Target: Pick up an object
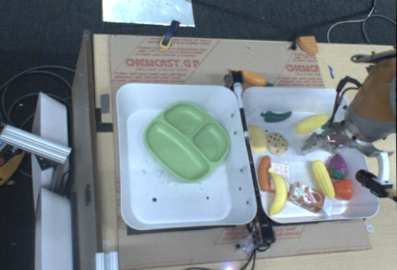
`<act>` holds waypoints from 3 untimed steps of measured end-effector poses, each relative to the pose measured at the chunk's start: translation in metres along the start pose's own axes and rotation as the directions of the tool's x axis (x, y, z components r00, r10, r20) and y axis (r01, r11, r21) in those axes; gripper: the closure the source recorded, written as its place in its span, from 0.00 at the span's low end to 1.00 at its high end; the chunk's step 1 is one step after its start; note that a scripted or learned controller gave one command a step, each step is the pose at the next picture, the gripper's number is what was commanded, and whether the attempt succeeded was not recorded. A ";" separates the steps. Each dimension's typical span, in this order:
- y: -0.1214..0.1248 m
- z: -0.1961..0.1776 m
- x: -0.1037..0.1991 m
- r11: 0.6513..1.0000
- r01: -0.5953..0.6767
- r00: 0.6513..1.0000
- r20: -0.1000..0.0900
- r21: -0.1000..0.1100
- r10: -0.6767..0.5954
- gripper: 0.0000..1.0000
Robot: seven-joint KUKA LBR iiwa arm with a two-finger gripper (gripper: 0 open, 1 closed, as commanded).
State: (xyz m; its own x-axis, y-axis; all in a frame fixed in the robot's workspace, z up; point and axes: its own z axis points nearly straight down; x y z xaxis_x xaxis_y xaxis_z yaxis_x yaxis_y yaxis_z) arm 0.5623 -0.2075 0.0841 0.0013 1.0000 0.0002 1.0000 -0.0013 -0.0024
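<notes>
Surface (pixel 205 54): cardboard-covered bench carrying two shallow white bins side by side.

Left bin (pixel 136 138): holds one green divided plate (pixel 187 140), lying flat near the middle. Nothing else of note in it.

Right bin (pixel 291 98): holds the toy food from which the task's object is to be chosen.
- green pepper (pixel 275 116), near the far wall
- yellow corn cob (pixel 312 123), just beside the pepper, close to the arm's tip
- pale round piece (pixel 257 138) and speckled cookie (pixel 276 143), touching or nearly so, by the dividing wall
- orange carrot (pixel 265 173) and banana (pixel 278 193), lying alongside each other at the near left
- small printed packet (pixel 306 196), near the front wall
- second corn cob (pixel 322 177), purple piece (pixel 338 165) and red piece (pixel 343 189), clustered at the near right

Arm (pixel 375 101): enters from the right, orange band over grey, reaching low over the right bin.

Gripper (pixel 321 139): seen as a grey blurred tip between the upper corn cob and the purple piece. Jaws: I cannot tell whether spread or pressed together, and no item can be made out between them.

Task progress, as judged: nothing visibly lifted; every item appears to rest on the bin floor. The descent over the bin looks done; the grasp and the lift remain.
</notes>
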 end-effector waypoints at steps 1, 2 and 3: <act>-0.042 0.000 0.014 1.000 0.002 1.000 -0.001 0.000 -0.002 0.00; -0.077 0.000 0.048 1.000 0.002 1.000 -0.001 -0.002 -0.002 0.00; -0.074 -0.011 0.046 1.000 0.002 1.000 0.000 -0.008 -0.002 1.00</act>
State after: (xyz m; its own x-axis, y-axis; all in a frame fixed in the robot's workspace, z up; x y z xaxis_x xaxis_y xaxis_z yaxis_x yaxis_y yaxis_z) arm 0.4886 -0.1613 0.0957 -0.0011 1.0000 0.0003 1.0000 0.0011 0.0052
